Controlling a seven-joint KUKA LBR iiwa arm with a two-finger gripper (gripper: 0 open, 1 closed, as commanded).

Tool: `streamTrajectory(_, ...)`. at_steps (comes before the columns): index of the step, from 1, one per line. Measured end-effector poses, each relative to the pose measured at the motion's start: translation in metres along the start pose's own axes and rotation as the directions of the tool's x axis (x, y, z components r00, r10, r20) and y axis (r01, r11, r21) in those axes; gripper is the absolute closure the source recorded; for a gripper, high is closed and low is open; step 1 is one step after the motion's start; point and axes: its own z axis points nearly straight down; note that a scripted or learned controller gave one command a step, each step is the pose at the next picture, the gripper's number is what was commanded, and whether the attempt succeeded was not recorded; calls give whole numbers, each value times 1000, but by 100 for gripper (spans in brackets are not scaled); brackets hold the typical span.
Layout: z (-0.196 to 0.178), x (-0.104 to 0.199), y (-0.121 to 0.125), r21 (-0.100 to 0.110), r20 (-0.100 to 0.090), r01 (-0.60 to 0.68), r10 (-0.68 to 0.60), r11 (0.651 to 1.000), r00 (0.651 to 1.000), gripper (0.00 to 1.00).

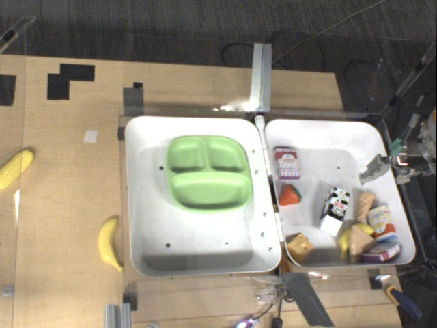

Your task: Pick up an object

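Green tray [207,171] alone, left bin [143,203]

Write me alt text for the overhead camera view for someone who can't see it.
Two white bins sit side by side on a wooden bench: the left bin holds a green divided plate, the right bin a scatter of small toy foods, including a strawberry. The end effector hangs at the right bin's right rim.

Arm: grey robot arm [418,157] cut off by the right edge.
Fingers: too small and blurred to read.
Corner pile: small purple packet [381,254] partly hidden under a yellow toy [355,238].
Carton print: black-and-white carton [334,209], illegible.
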Motion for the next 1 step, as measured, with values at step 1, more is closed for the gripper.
streamTrajectory(1, 138, 28, 25, 2, -1, 28, -28, 1000, 1000, 0)
